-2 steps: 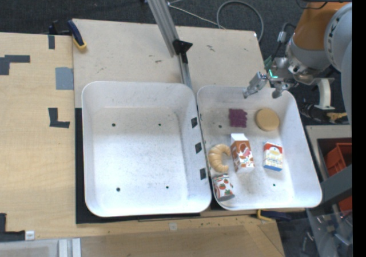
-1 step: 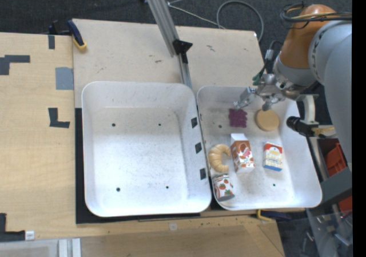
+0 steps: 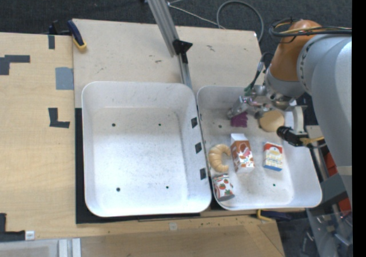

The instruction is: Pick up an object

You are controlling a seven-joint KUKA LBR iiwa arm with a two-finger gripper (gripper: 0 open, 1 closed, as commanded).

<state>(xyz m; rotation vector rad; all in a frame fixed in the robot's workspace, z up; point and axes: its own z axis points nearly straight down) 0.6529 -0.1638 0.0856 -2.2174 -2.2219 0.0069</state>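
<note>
My gripper (image 3: 249, 105) is low over the back part of the right bin (image 3: 303, 193), reaching in from the right. A small purple object (image 3: 239, 119) lies just below and left of the gripper tip, touching or nearly touching it. Right beside it sits a tan round piece (image 3: 271, 120). Nearer the front are a croissant (image 3: 218, 157), a red and white strawberry carton (image 3: 243, 155), a second carton with a blue base (image 3: 273, 157), and a small red-printed pack (image 3: 224, 187) leaning at the bin's front left corner.
The left bin (image 3: 137, 147) stands beside the right one, sharing a raised wall between them. A slanted metal pole (image 3: 163, 12) rises from behind the bins. The grey arm body (image 3: 329, 84) fills the right side above the bin's edge.
</note>
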